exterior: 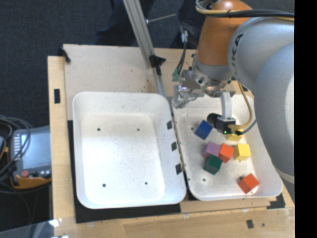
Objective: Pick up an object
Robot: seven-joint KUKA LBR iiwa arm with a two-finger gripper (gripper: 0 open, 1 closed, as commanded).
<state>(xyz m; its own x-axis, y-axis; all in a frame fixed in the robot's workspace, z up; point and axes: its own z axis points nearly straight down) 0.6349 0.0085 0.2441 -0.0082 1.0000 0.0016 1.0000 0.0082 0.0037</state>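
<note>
Several small cubes lie in the right bin (225,196): a blue cube (203,129), a purple cube (212,148), an orange cube (226,152), a yellow cube (242,151), a green cube (213,164) and a red cube (248,183). My gripper (182,97) hangs over the bin's far left corner, beside the wall shared with the left bin. It is up and to the left of the blue cube, apart from every cube. Nothing shows in its grasp.
The left bin (79,148) sits beside the right one. A slanted aluminium bar (141,33) rises behind the bins, close to the gripper. A black cable with a green light (222,123) dangles just right of the blue cube. The arm covers the right bin's far right side.
</note>
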